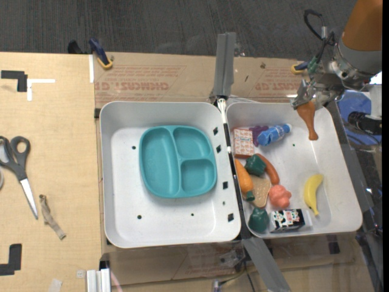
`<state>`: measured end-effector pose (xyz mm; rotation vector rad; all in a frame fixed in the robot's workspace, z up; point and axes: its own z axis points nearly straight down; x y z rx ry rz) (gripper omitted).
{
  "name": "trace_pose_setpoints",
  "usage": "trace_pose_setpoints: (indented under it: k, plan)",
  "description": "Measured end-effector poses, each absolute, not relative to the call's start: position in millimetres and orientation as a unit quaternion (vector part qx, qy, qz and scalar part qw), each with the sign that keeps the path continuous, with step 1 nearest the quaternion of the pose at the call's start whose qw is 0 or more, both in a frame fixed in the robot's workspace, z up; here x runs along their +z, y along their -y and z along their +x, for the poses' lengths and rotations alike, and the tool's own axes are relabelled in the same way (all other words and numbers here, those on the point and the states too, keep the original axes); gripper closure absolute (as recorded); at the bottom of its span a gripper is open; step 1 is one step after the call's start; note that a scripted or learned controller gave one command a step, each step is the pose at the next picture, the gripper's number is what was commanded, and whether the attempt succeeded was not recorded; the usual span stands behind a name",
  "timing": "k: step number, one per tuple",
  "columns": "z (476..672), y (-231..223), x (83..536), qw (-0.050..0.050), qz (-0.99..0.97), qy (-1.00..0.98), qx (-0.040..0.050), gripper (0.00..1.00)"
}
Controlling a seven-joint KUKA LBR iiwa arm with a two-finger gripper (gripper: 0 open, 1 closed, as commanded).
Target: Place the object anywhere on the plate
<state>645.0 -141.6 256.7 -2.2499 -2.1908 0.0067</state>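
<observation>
Fingers (308, 102) of the grey arm are clenched on an orange drumstick-shaped toy (310, 121), hanging over the right bin (340, 163). Carrying it well means staying above the bin walls, then lowering over the teal plate (178, 161) in the left bin (115, 181). Scissors (20, 169) lie on the tabletop (48, 132).

The table (48, 132) is pale wood at the left — scissors (18, 169) lie there. Two white bins — left bin (115, 181), right bin (340, 181) — sit side by side on brown cardboard (152, 78).
</observation>
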Motion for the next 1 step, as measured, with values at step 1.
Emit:
trace_pose_setpoints:
  k: [1]
  plan:
    - [625.3,110.9,128.0,0.001,-0.702,0.712,0.0012,1.0]
